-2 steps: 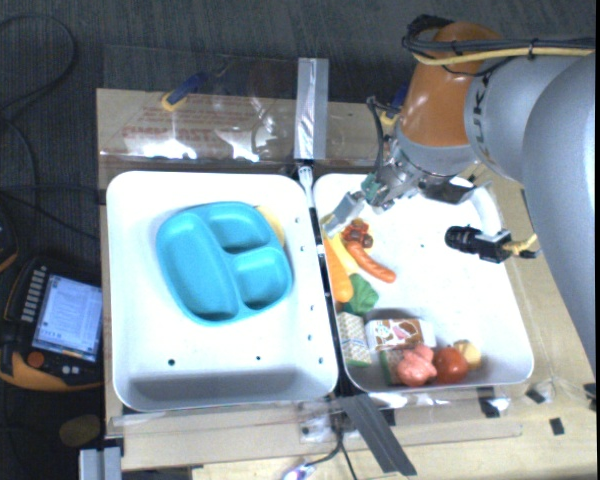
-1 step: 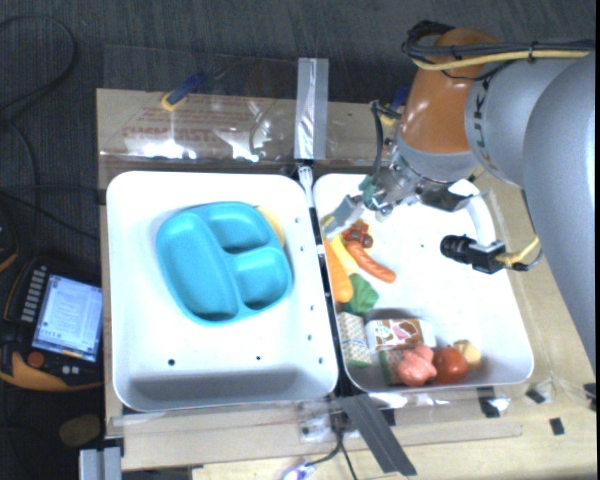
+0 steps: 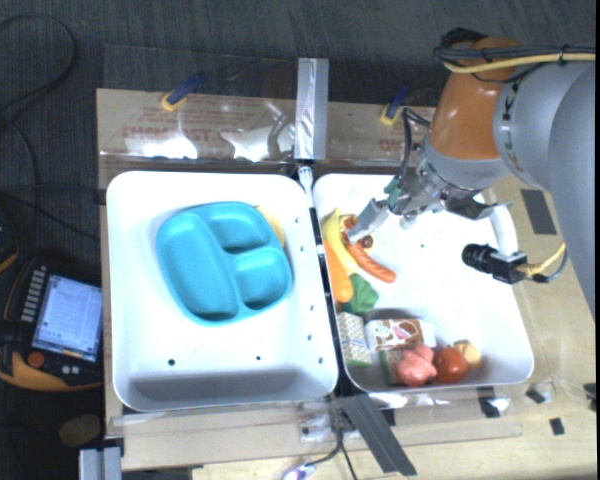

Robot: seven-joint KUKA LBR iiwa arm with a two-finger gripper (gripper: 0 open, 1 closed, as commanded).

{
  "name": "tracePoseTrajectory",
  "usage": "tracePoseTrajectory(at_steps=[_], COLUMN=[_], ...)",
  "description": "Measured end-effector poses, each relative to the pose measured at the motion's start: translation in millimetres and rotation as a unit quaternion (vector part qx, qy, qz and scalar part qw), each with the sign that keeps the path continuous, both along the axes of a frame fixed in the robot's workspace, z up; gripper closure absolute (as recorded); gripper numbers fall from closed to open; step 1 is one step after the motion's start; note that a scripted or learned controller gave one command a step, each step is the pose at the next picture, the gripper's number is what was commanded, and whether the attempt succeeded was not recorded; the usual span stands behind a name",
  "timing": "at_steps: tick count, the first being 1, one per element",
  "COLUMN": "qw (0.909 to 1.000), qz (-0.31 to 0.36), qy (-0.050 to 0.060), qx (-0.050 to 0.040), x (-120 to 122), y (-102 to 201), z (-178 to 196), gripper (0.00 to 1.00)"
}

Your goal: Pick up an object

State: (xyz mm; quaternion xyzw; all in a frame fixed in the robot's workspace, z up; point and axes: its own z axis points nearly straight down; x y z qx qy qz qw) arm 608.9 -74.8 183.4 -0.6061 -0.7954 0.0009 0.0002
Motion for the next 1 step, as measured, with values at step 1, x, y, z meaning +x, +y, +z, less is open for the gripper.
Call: tracePoseTrajectory(at_steps=[1], qw=[0.9993], qz=[-0.037], qy=[-0.006], qx=[-0.0018], x=[28.3], y=[-35.2], z=[-93.9], gripper=[0.0])
